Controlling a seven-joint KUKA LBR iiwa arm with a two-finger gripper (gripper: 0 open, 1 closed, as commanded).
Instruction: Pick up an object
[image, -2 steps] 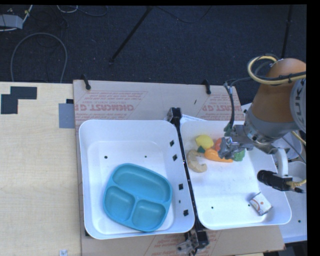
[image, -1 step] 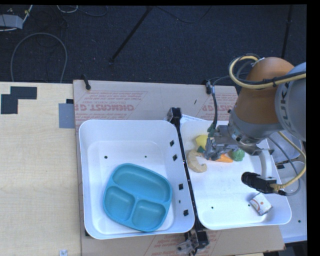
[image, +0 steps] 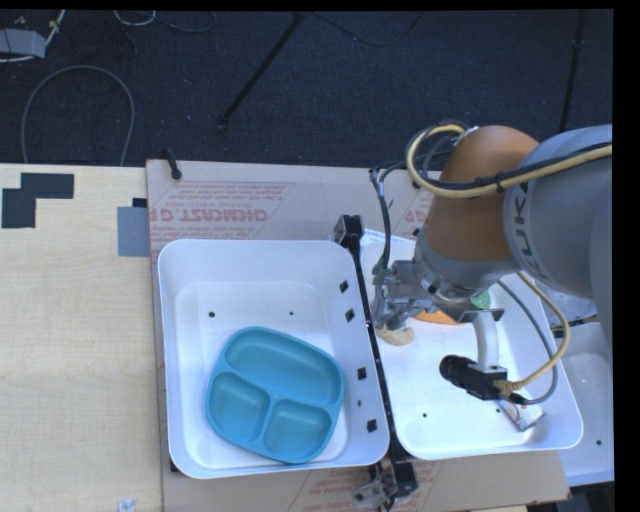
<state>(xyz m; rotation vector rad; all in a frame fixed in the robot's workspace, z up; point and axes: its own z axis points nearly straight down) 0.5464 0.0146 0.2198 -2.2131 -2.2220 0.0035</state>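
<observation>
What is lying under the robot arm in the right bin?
Under the arm, in the right bin, a beige object and an orange one peek out. The arm covers the rest.

Tool (image: 392, 318) fingers masked by the wrist, state unreadable. Orange item (image: 440, 318) and green item (image: 483, 299) mostly covered by arm (image: 560, 215), itself cut off at right.

Blue tray (image: 275, 394), white bins (image: 190, 270)
</observation>
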